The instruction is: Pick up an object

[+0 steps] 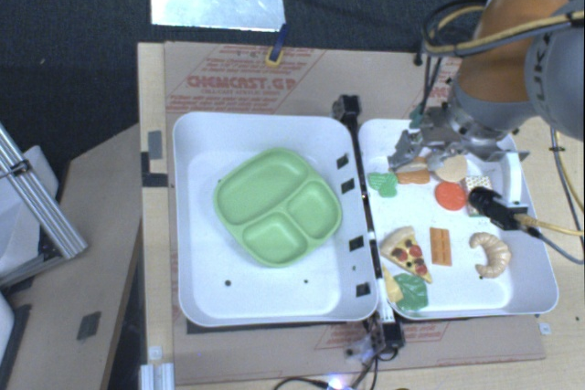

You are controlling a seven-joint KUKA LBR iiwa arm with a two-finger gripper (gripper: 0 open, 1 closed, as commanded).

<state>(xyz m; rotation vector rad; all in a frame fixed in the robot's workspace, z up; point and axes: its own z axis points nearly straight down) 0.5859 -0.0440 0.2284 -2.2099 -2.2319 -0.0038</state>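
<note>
Cluttered right bin (535, 288): my claw (409, 151), grip state unclear, hangs beside the sausage (413, 177); crowding disc (450, 195) may spoil the pinch.

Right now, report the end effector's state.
End effector: cannot be told; it is low over the right bin, by the orange piece.

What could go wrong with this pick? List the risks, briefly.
1. The claw is low over a tight cluster: the orange sausage-like piece, the green piece and the red disc lie close together, so it may nudge or catch the wrong one.
2. That cluster sits near the right bin's inner wall, which may block a finger.
3. Flat items like the pizza slice could slip.
</note>
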